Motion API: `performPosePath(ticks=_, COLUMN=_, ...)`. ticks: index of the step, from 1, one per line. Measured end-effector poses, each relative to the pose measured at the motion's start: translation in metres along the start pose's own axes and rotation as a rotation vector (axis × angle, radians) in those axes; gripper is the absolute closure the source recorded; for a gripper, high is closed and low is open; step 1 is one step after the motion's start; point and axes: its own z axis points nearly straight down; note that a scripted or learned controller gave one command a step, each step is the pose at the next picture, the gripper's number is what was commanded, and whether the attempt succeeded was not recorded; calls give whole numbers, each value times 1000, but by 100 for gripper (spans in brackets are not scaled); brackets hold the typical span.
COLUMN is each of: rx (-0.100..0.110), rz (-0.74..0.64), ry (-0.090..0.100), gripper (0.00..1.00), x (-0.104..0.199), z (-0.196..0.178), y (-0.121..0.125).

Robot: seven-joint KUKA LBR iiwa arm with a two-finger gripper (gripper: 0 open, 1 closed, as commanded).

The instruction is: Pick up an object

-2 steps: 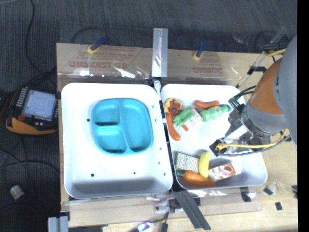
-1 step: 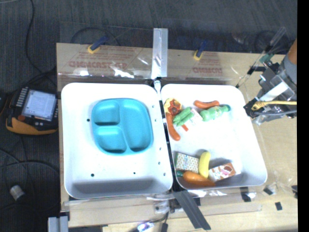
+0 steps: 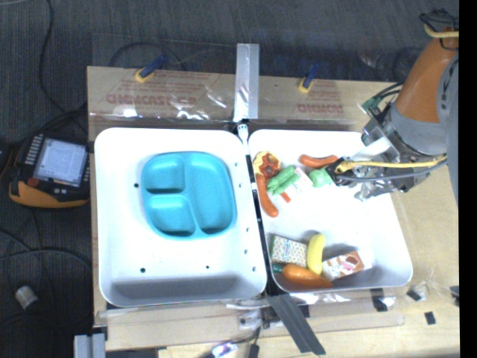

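- Left bin (image 3: 112, 274): blue divided tray (image 3: 188, 193).
- Right bin (image 3: 387, 252): banana (image 3: 316, 250), carrot (image 3: 302, 276), green pieces (image 3: 282, 180), sausages beside gripper (image 3: 344, 171).
- Jaws: cannot tell.
- Handheld device (image 3: 56, 166) left of bins.

A small green toy piece (image 3: 321, 177) lies in the right bin's upper area, beside an orange sausage (image 3: 318, 159).

My arm (image 3: 432, 88) cut off by the right edge, my jaws too blurred to read against the right bin (image 3: 387, 222), carrot (image 3: 302, 275) partly hidden under the banana (image 3: 316, 252), table's near edge cropped
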Motion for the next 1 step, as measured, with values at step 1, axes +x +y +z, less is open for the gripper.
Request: performPosePath(ticks=1, rx=2, rz=66, ry=1, gripper=100, x=79, z=-13, y=-78)
